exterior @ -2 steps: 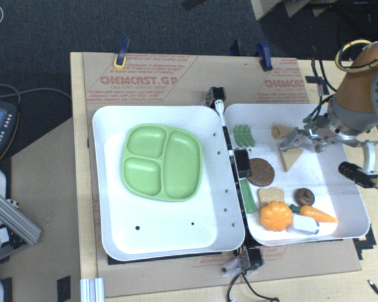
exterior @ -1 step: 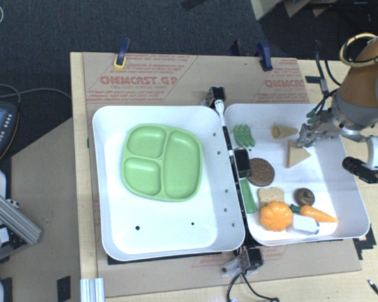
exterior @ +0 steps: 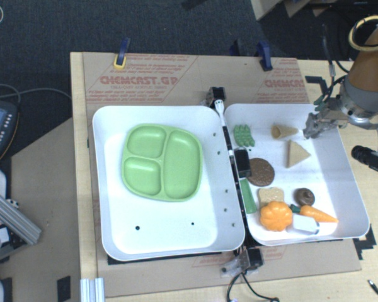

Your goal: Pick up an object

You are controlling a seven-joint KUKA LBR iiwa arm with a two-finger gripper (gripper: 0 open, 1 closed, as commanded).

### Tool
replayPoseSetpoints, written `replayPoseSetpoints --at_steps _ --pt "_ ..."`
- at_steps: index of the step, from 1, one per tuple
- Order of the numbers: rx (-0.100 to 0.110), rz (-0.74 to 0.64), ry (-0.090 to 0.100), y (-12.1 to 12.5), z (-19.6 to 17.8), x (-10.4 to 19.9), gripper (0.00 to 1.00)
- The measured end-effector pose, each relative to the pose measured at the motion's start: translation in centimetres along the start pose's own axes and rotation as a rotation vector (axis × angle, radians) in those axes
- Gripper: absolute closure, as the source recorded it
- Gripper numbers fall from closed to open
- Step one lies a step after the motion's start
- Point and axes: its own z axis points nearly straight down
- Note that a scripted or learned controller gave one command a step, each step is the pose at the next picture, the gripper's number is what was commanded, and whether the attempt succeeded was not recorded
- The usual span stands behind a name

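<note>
Just beside the gripper (exterior: pixel 312 128), near the right bin's (exterior: pixel 349 175) far edge, lie one small tan cone (exterior: pixel 282 131) with its long axis across the bin and one pale wedge (exterior: pixel 297 153) pointing to that edge. Whether the claw is open I cannot tell. Toward the near edge: one orange pumpkin (exterior: pixel 276 216), one carrot (exterior: pixel 316 214), one brown disc (exterior: pixel 261 171). One green divided plate (exterior: pixel 162 162) sits in the left bin (exterior: pixel 113 231).

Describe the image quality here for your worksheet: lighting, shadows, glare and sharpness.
Camera view: even, soft lighting; faint shadows beside the green plate and toy food; mild glare on the white bins; gripper and small items slightly soft, the cardboard lettering still readable.
</note>
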Motion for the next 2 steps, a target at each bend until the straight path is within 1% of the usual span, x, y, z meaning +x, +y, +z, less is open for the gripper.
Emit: replayPoseSetpoints --at_steps 1,2 --pt "-0.001 0.0 -0.001 0.3 -4.5 -0.6 1.0" --pt "-0.001 0.0 0.0 0.4 -7.8 -0.6 1.0"
